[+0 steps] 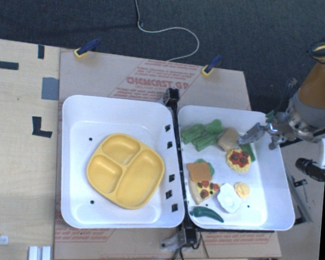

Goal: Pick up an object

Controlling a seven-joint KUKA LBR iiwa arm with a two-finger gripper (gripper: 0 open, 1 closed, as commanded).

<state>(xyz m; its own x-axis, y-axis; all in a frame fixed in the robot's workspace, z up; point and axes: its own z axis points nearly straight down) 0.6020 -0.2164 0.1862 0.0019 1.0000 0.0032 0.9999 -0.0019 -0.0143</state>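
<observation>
Right now we have our gripper [251,134] low over the upper right part of the right bin [276,182], just beside the tan bread-like piece [228,139] and just above the small pizza-like toy with red topping [238,160]. We cannot tell how the tool is set; it looks grey and blurred against the white floor of the bin, and we see nothing between its tips.

Our candidates for picking crowd the right bin: the green bean-like pieces [202,133] near the divider, the pizza slice [201,181], the white fried egg [229,199] and the dark green pepper [207,214] at the near edge. The yellow divided plate [125,170] lies alone in the left bin [73,147].

We judge the main risk to be the crowding. The bread piece and the red-topped toy appear to touch, so a descent between them could push both aside, or catch only an edge that slips out on the lift. These low, flat toys may also give us little to grip.
</observation>
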